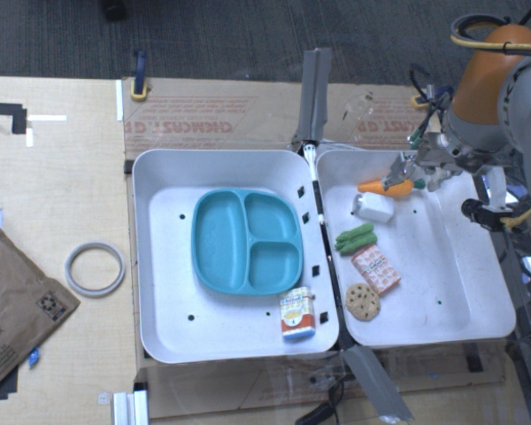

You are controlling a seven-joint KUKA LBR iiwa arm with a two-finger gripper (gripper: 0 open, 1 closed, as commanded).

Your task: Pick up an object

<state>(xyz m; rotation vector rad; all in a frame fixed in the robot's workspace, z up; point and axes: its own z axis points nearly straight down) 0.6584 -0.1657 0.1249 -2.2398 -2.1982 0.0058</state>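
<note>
1. While the arm works at the far right, the left of the bench bears things that have no part in this step: a brown cardboard box (13, 304) at the edge and a roll of tape (95, 267) lying flat beside the bins.
2. Next comes the left bin (159, 326), which holds a teal divided plate (246, 240) in its middle and a small carton (298, 313) just off the plate's near right corner. Both sit well apart from the gripper, so they are poor choices now.
3. Across the divider, the right bin (451, 299) has a loose cluster: a white piece (373, 207), a green bean pod (355, 237) just below it, a pink wafer packet (376, 269), and a cookie (363, 301) nearest the front wall.
4. At the bin's far side lies an orange toy carrot (377, 185), and the gripper (405, 181) sits right at its thick end, touching or nearly so. This is the likely target.
5. Whether the carrot is truly between the fingers is too small and cluttered to judge, so I cannot tell how wide the gripper stands.
6. To do the step well, I judge the fingers should straddle the carrot across its narrow width, close firmly, then lift straight up, clear of the white piece and the bin's far wall.
7. A slanted or shallow hold could let the tapered carrot squirt out.
</note>
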